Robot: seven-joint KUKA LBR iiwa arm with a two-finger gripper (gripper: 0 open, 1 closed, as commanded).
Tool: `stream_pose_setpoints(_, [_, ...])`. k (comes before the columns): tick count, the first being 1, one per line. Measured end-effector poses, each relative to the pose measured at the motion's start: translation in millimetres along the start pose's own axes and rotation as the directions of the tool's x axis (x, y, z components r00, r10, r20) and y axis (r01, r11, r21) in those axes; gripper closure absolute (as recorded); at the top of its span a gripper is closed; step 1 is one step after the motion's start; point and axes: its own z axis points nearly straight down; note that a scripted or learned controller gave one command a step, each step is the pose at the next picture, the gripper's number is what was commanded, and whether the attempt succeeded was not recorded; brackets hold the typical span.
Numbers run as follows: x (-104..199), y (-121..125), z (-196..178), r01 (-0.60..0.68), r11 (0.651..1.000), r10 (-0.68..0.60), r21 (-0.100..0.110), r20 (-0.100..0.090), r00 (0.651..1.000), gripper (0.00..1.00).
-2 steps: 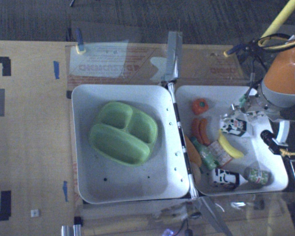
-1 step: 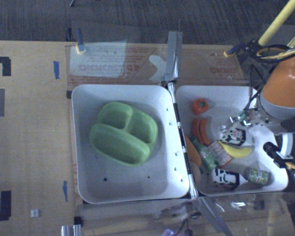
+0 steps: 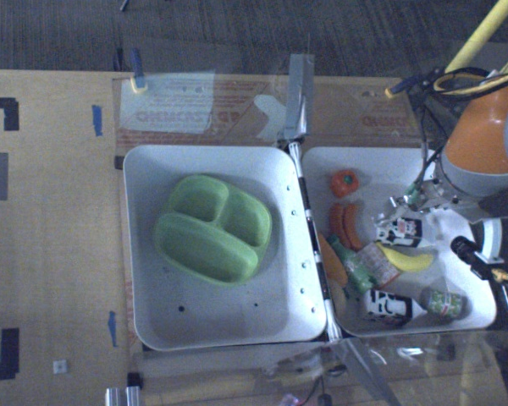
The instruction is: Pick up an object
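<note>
Right bin (image 3: 356, 163) holds the pickable clutter. Gripper (image 3: 411, 200) sits over the bin's upper right, at about 2 o'clock from bin centre, metal fingers angled down-left; cannot tell if the fingers are spread or closed, too small and blurred, nothing visibly between them.

Just below the gripper, at its 6 o'clock: small black-and-white cow-pattern item (image 3: 404, 229), close to the fingertips, contact unclear. At 5 o'clock from that, a yellow banana (image 3: 409, 260) lying roughly flat, its left end touching a clear packet with a red-green label (image 3: 374, 265). Green bottle-like item (image 3: 345, 265) runs diagonal at 9 o'clock of the packet, beside an orange carrot-like piece (image 3: 331, 260) against the bin's left wall. Two orange-red sausage shapes (image 3: 345, 223) side by side, at 12 o'clock of the packet. Red tomato with green top (image 3: 345, 183) at 12 o'clock of those, near the bin's top left, well apart from the gripper. Second black-and-white cow-pattern item (image 3: 387, 307) at the bin's bottom edge, 6 o'clock; a small clear bottle with green label (image 3: 444, 303) lies on its side at 3 o'clock of it.

Left bin (image 3: 144, 294), at 9 o'clock, touching the right bin along the centre divider: holds one green divided plate (image 3: 213, 227), three compartments, tilted, upper-centre of the bin.

Arm's orange band (image 3: 484, 138) at far right, yellow cable (image 3: 487, 24) above it.
</note>
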Motion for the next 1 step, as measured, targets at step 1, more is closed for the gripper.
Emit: stream_pose_setpoints(1, [28.1, -25.1, 20.2, 0.047, 0.999, -0.047, 0.014, -0.011, 0.999, 0.0])
